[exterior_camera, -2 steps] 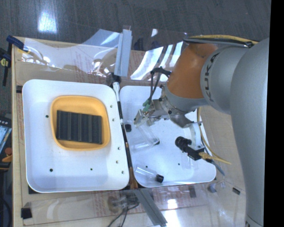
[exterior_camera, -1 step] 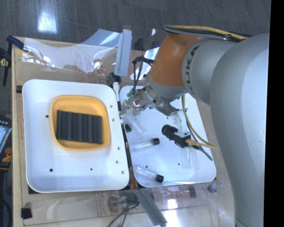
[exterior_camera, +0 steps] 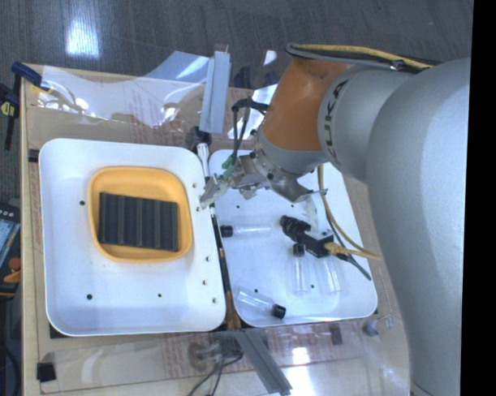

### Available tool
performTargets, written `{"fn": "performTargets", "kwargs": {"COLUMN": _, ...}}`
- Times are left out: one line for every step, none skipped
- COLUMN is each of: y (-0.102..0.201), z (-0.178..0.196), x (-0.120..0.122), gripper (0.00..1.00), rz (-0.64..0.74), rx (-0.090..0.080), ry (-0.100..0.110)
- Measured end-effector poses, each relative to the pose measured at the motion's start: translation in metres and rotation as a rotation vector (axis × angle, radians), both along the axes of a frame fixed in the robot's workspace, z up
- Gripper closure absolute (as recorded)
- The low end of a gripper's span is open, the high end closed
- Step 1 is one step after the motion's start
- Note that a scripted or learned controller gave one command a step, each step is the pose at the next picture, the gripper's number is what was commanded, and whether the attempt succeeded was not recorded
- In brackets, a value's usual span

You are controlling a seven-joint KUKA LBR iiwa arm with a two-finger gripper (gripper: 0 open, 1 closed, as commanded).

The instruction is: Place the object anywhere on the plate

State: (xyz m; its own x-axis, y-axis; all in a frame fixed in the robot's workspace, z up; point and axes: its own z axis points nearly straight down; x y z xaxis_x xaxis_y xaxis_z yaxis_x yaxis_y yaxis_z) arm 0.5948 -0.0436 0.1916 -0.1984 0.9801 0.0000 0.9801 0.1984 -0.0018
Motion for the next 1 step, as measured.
{"fn": "performTargets", "kwargs": {"y": 0.0862, "z": 0.0003, "x": 0.0253, "gripper": 0.0, "rz": 0.144, "rx": 0.0, "ry": -0.001}}
